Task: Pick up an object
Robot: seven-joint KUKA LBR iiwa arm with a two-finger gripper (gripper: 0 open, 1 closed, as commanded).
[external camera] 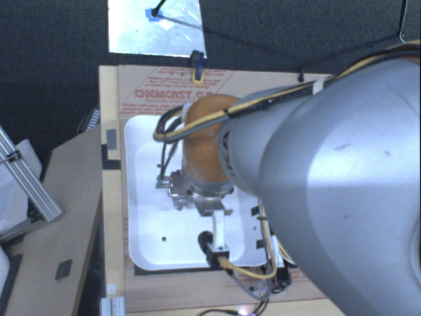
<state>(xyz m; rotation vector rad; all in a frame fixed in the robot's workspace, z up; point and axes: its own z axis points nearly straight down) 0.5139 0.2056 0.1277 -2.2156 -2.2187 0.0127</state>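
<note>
No object shows in the smooth white bin [141,196] (fingers' state: cannot tell).

Big smooth grey arm [329,176] here, its rounded casing narrowing to an orange band [200,140] just above the silver metal wrist flange [197,193], with black and yellow cables [263,101] running along the casing and more looping beside that band.
</note>
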